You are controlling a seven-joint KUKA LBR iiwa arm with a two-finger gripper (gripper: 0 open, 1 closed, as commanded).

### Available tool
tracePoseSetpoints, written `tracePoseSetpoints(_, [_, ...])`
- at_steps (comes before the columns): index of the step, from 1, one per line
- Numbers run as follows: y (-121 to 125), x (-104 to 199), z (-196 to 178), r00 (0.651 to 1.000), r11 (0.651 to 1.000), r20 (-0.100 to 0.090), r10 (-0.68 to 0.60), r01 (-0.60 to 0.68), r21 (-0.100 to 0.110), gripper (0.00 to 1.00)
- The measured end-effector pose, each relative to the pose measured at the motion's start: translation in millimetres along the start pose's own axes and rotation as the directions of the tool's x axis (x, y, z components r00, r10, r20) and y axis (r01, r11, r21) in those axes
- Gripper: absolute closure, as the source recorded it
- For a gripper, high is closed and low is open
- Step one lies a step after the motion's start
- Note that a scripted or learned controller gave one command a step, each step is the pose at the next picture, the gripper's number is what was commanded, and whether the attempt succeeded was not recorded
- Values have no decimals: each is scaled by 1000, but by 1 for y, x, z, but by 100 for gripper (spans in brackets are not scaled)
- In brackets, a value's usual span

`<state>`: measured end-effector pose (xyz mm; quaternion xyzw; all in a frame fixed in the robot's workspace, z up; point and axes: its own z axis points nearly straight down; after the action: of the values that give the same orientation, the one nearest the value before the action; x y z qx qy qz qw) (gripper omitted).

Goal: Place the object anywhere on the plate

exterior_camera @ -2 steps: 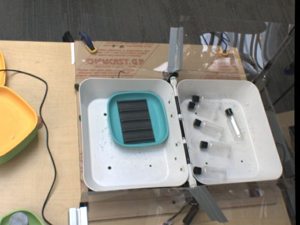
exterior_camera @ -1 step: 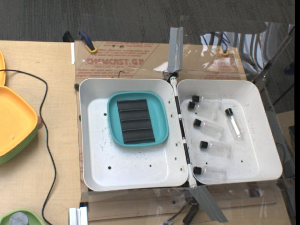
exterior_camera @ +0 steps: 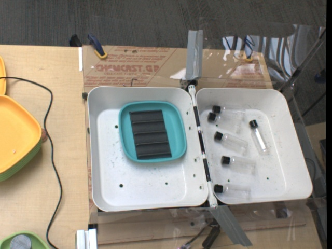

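A teal square plate [exterior_camera: 153,132] with a dark ribbed centre lies in the left white bin [exterior_camera: 142,193], toward its upper middle. The right white bin [exterior_camera: 288,154] holds several clear vials with black caps, lying on their sides: one near the top left [exterior_camera: 219,113], one at the right [exterior_camera: 258,135], one in the middle [exterior_camera: 231,141], one lower [exterior_camera: 236,162] and one at the bottom left [exterior_camera: 228,191].
Yellow and green dishes [exterior_camera: 15,139] sit at the left edge of the wooden bench, with a black cable [exterior_camera: 52,139] running beside them. Cardboard [exterior_camera: 135,66] lies behind the bins. A grey upright post [exterior_camera: 194,56] stands at the back between the bins.
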<state>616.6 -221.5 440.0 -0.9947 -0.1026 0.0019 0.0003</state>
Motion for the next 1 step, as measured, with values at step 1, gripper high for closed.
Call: tracePoseSetpoints(1, [3, 15, 1, 1000, 1000, 2, 0, 0, 0, 0])
